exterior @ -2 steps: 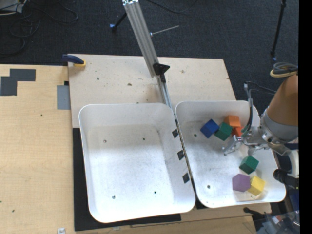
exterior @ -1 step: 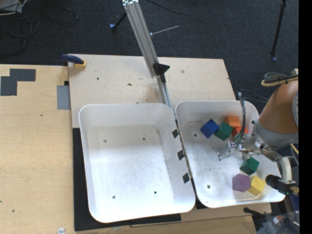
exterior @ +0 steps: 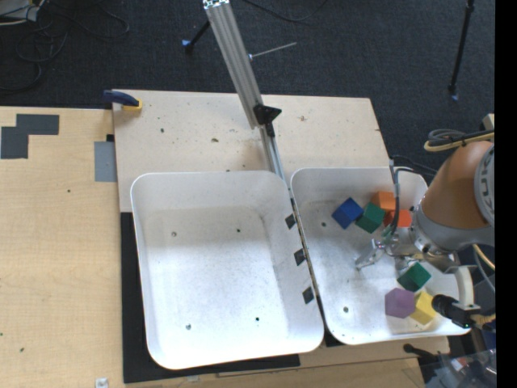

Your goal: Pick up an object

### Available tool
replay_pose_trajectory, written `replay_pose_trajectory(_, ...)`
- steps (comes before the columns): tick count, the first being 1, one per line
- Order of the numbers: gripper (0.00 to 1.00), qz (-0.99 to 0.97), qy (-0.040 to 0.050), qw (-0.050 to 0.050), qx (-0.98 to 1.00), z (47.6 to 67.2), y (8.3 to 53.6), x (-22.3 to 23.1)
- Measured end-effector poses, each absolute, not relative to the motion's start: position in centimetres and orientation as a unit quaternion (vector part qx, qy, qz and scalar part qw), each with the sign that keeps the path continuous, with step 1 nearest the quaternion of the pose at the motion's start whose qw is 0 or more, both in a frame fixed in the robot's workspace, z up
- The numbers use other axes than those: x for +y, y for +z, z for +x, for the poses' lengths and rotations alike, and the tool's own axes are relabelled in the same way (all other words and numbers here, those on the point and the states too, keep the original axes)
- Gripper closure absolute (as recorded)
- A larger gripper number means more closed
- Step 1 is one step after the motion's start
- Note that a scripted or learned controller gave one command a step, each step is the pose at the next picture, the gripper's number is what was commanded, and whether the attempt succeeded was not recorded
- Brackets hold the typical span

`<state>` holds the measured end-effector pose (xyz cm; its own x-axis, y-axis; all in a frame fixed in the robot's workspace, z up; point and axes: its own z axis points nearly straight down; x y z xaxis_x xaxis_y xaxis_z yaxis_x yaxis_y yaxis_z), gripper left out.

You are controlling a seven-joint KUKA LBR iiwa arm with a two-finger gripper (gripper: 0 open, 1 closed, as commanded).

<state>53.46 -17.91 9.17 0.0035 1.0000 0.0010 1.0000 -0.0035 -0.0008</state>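
Several small blocks lie in the right bin (exterior: 339, 318). A blue cube (exterior: 347, 212), a green cube (exterior: 371, 217) and an orange cube (exterior: 385, 200) cluster near its far side. Another green cube (exterior: 415, 277), a purple block (exterior: 399, 302) and a yellow block (exterior: 423, 308) sit near the front right corner. My gripper (exterior: 378, 249) hangs low over the bin floor between these two groups, just below the first green cube. It is open, with nothing between its fingers. A small red-orange piece (exterior: 403, 217) shows beside the wrist.
The left bin (exterior: 161, 192) adjoins the right one along a shared divider with black clips (exterior: 300, 256). A slanted aluminium post (exterior: 242, 71) rises behind the bins. The grey arm with its orange band (exterior: 456, 188) covers the right bin's right wall.
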Motion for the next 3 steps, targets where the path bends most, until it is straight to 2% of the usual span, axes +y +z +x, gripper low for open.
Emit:
replay_pose_trajectory(1,1.00,-0.710,-0.0003,0.002,-0.704,53.4,10.2,-18.0)
replay_pose_trajectory(3,1.00,-0.707,-0.0006,-0.001,-0.707,53.7,21.0,-18.5)
